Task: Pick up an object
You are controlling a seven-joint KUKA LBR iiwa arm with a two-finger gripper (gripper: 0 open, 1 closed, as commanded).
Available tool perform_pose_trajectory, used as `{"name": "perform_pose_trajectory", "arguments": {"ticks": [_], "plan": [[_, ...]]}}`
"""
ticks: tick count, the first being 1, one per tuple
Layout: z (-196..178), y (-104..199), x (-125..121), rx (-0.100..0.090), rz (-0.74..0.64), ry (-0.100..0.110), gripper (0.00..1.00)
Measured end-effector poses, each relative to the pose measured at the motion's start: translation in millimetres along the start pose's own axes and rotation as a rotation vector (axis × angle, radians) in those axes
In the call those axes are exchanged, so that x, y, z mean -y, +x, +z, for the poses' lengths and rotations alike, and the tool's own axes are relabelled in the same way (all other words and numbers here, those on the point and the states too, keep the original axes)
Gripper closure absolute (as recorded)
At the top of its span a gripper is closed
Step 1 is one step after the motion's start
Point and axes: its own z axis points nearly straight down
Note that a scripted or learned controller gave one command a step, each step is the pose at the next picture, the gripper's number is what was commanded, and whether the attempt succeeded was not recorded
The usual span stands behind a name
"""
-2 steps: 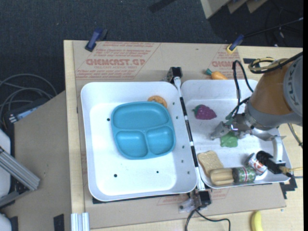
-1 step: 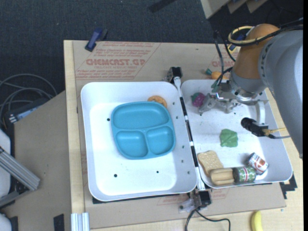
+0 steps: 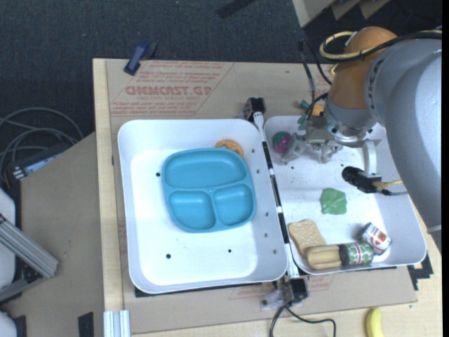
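My gripper (image 3: 309, 153) hangs low over the far end of the right bin (image 3: 400, 209), open with nothing between its fingers. Just left of it, a small purple and green piece (image 3: 282, 142) lies in the bin's far left corner. A green lump (image 3: 334, 201) rests in the middle of the bin. At the near end sit a tan cracker (image 3: 304, 233), a beige roll (image 3: 323, 257), a green-labelled bottle (image 3: 356, 253) on its side and a small red and white can (image 3: 377, 237).
The left bin (image 3: 140, 209) holds a blue divided tray (image 3: 208, 189) and an orange ring-shaped piece (image 3: 229, 146) by its far wall. The grey arm (image 3: 407, 97) covers the right bin's far right side. A yellow item (image 3: 374, 323) lies off the bench front.
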Motion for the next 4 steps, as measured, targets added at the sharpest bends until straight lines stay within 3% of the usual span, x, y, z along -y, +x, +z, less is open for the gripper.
{"name": "perform_pose_trajectory", "arguments": {"ticks": [1, 2, 4], "plan": [[6.3, 2.4, -1.1, -0.005, -0.006, 0.003, 0.00], [4.5, -13.1, -5.0, 0.004, 0.002, -0.022, 0.00], [0.0, -6.2, -5.0, 0.010, 0.005, -0.025, 0.00]]}}
